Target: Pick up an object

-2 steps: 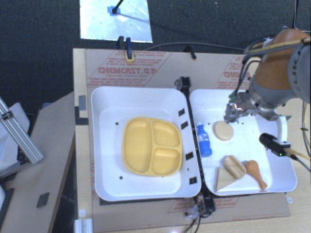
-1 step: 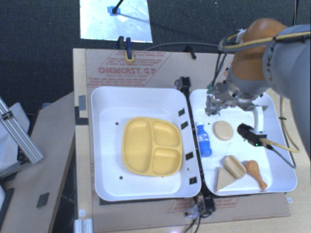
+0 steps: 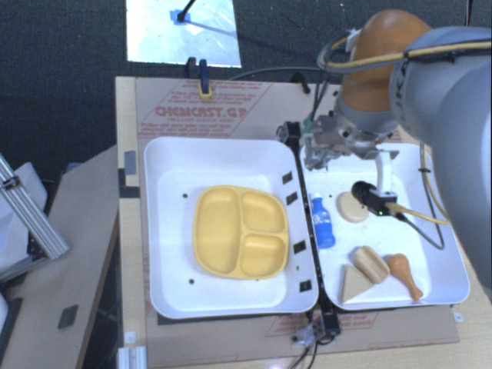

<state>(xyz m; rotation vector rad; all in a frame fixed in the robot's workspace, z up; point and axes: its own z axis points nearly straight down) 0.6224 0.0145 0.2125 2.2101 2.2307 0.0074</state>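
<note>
Hand (image 3: 319, 154) low at upper-left corner of right bin (image 3: 453, 271), beside divider; finger state cannot tell, nothing seen held. Candidates all resting on bin floor: blue bottle (image 3: 321, 221), round tan disc (image 3: 353, 207), bread roll (image 3: 370, 263), wedge (image 3: 353, 284), drumstick (image 3: 404, 274). Yellow plate (image 3: 241, 231) in left bin (image 3: 169, 206). Judgement: pick not yet made; grasp and lift remain.

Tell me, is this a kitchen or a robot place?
Probably a robot lab, not a kitchen. A big grey robot arm reaches over two white bins on a bench. The food looks like toys: a drumstick, a hot dog and a yellow divided plate.
</note>
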